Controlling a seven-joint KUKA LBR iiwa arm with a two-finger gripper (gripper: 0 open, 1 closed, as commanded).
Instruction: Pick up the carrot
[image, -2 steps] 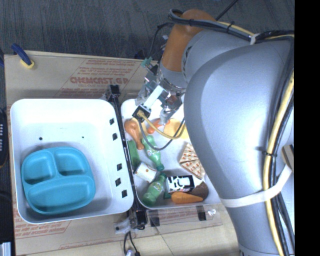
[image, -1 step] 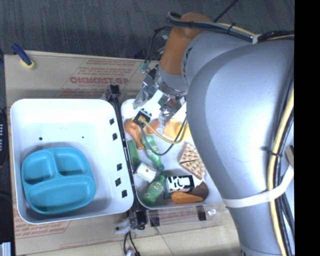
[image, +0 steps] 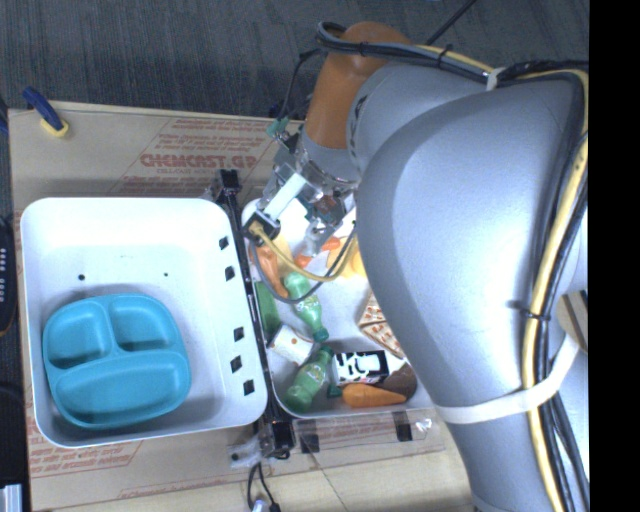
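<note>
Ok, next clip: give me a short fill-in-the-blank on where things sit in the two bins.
1. The blue tray lies in the ____ bin.
2. The carrot lies near the ____ edge of the right bin, beside a black-and-white pack.
3. The tray has ____ compartments.
4. The arm covers much of the ____ bin.

Missing words: left; bottom; three; right
</note>
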